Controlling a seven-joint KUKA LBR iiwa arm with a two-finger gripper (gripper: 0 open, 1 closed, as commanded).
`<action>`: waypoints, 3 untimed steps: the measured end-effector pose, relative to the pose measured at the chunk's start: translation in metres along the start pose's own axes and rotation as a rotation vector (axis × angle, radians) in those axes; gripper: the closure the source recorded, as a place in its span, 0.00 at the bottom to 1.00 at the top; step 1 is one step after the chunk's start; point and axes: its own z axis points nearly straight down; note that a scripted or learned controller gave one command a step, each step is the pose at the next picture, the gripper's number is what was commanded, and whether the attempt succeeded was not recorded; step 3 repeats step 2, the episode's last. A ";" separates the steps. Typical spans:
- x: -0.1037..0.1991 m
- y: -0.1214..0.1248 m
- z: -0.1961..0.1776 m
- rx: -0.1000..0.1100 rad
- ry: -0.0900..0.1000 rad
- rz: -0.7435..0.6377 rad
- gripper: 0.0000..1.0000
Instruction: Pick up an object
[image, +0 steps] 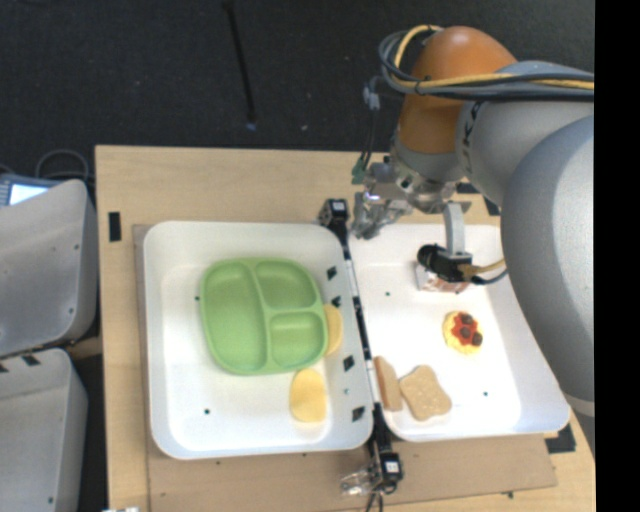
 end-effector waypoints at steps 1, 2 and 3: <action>0.043 -0.001 -0.005 0.000 0.000 0.000 1.00; 0.087 0.007 -0.017 -0.002 0.001 0.000 1.00; 0.087 0.007 -0.017 -0.002 0.001 0.000 1.00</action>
